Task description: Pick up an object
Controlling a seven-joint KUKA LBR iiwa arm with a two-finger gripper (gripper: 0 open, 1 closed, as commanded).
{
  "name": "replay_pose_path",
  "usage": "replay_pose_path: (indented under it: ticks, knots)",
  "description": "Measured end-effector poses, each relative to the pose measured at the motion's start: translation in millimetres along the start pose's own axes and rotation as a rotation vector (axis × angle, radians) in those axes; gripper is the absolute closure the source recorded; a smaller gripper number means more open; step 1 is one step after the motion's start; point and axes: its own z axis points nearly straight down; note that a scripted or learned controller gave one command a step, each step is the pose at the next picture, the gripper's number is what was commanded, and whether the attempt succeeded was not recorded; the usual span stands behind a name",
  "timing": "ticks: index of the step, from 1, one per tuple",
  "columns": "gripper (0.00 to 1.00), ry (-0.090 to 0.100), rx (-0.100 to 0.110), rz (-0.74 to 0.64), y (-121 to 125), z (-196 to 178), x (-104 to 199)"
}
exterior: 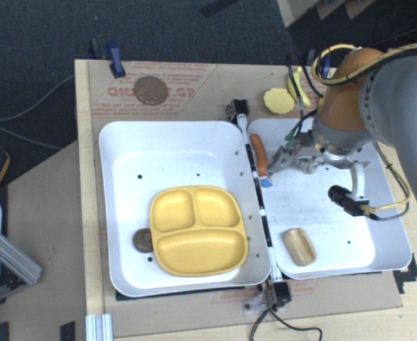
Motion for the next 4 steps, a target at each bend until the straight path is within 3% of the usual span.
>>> replay_pose_path:
  ticks: [1,2,3,4]
  knots:
    - [0.00,-0.006,-0.003,0.010,50.5,-1.1,-86.2]
    - [0.00,0.003,0.012,0.008,-51.2,0.4,-45.6]
    - [0.00,0.001,-0.004,-0.001,36.3,-0.9,1.5]
    - [0.00,-0.002,-0.001,0.004,50.7,-0.3,-3.4]
